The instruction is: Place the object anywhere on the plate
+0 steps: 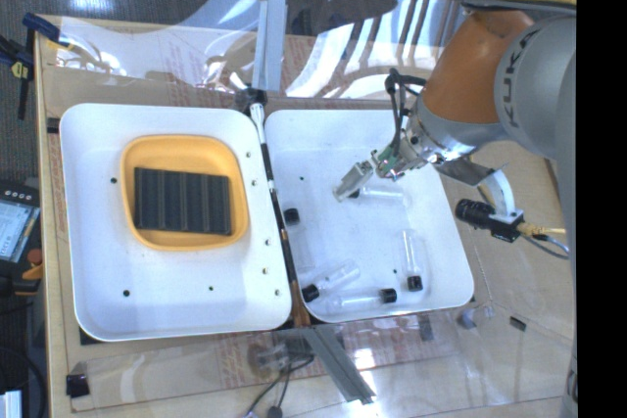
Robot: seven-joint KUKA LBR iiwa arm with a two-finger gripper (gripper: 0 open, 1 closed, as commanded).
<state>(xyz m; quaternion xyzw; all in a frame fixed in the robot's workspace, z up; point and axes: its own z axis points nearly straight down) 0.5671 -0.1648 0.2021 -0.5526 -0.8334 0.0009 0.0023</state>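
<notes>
A yellow plate [182, 152] with a dark ridged insert lies in the left bin [88, 289]. Several clear tubes with black caps lie in the right bin [446, 289]: one [335, 279] near the front left, one [364, 301] along the front wall, and one [410, 255] at the front right. Another clear tube [385, 196] lies mid-bin. My gripper [351, 183] hangs low over the middle of the right bin, right beside that tube and pointing left. I cannot make out anything held in it.
A small black cap [291, 215] sits by the right bin's left wall. The divider between the bins [274, 210] runs front to back. The arm's orange band [480, 64] looms over the right bin's back right corner.
</notes>
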